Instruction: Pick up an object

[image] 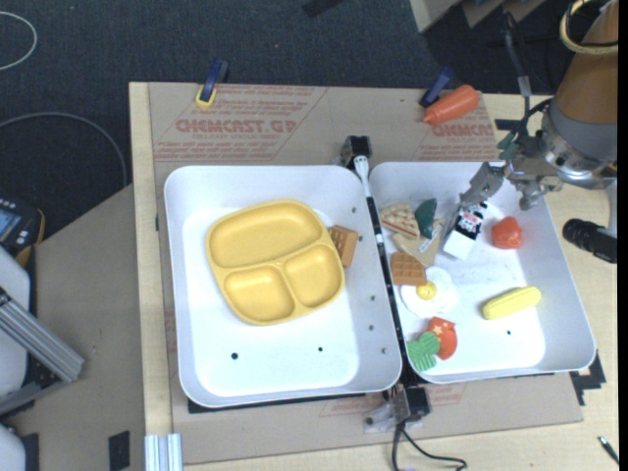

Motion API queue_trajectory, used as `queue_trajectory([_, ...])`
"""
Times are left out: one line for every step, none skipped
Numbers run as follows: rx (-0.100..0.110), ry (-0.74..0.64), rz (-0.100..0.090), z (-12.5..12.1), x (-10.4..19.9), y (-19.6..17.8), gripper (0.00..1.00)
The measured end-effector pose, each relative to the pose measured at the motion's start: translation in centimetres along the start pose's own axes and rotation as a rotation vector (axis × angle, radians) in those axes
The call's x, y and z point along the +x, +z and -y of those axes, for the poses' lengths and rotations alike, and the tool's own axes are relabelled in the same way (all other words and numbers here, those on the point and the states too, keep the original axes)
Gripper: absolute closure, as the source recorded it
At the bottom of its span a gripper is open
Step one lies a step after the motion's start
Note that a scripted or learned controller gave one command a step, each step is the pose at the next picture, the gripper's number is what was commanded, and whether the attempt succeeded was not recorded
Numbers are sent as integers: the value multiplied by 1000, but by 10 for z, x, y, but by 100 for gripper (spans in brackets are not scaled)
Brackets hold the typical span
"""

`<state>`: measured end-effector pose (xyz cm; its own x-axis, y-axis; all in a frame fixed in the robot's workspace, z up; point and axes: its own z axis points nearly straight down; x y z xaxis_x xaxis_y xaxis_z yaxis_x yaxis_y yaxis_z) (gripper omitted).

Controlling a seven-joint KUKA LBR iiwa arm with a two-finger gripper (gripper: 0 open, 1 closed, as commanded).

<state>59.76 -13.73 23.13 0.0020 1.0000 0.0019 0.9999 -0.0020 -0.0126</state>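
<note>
My gripper (463,222) reaches in from the upper right and hangs low over the middle of the right bin (559,346). Right at its tip is a small white item with a red and black mark (461,240); I cannot tell whether it is held or lying on the bin floor. Close by on the left are a dark green piece (425,214), a toast slice (399,220) and a brown waffle (406,267). A red tomato (505,233) lies just right of the gripper. Nearer the front are a fried egg (429,291), a yellow corn cob (510,302) and a red and green toy (433,342).
The left bin (196,351) holds a yellow divided plate (275,260) with a brown cracker (343,244) at its right rim. An orange carrot (451,104) lies on the bench behind the right bin. A blue and yellow clamp (209,86) sits at the back left.
</note>
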Motion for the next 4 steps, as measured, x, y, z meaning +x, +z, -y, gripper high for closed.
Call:
queue_trajectory([-13, -2, 2, -2, 0, -7, 0])
queue_trajectory([-7, -2, 1, 1, 5, 36, 0])
queue_trajectory([-6, -2, 0, 3, 11, 81, 0])
queue_trajectory([-11, 0, 0, 5, 6, 140, 0])
